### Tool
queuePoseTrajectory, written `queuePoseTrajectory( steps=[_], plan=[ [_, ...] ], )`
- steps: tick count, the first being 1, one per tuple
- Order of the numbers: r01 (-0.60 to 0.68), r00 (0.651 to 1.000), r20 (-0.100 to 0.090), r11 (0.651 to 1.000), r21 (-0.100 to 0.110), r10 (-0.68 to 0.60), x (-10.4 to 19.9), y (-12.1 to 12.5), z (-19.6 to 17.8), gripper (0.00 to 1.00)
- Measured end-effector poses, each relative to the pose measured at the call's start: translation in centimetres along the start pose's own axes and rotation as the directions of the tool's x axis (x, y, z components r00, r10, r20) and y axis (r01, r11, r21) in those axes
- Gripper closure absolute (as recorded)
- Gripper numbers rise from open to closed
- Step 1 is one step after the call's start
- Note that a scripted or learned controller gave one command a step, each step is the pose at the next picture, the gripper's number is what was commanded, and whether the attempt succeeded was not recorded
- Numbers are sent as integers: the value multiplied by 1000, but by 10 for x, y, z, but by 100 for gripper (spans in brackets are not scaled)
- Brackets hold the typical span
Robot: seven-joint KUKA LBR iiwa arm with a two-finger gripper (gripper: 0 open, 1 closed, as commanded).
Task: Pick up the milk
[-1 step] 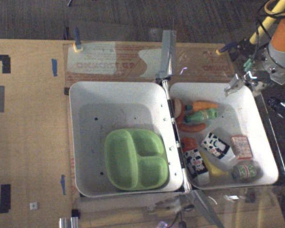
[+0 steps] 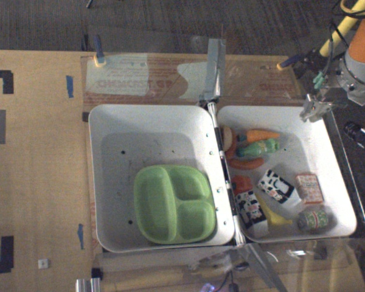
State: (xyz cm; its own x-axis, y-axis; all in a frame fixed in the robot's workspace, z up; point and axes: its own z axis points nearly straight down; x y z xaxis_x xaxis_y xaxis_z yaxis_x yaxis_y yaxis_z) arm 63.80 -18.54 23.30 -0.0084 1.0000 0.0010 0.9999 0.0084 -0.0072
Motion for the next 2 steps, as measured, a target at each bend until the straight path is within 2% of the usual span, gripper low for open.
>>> queuePoseTrajectory(
  steps=[1,2],
  plan=[
    [-107,994,-1,994,-1,107,-38,-53,-14,100],
    [-219,976,0,976,-6,219,-32,-135,-73,100]
  ],
)
